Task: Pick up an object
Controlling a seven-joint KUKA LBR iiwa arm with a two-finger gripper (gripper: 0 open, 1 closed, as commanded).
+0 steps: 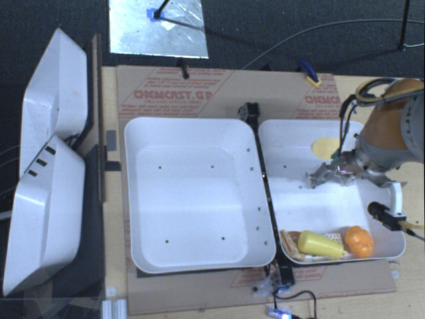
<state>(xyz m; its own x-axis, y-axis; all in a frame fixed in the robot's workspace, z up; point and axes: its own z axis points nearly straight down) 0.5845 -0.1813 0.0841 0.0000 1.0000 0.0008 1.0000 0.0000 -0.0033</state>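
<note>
My gripper point(315, 177) hangs low over the middle of the right bin point(292, 205), reaching in from the right on the grey and orange arm point(392, 135). Nothing shows under or in it. A pale yellow flat disc point(325, 146) lies just behind it near the bin's far wall. Along the near wall lie a yellow oblong object point(320, 243) and an orange ball-like fruit point(359, 240), with a bit of orange-and-white patterned stuff point(336, 236) between them. These near objects are well apart from the gripper.
The left bin point(196, 191) sits beside the right one, with a black divider point(264, 178) between them. Two white bin-like shells point(46, 165) lean at the far left. A shiny metal plate point(158, 18) lies on the floor behind the bench. Cables run near the arm.
</note>
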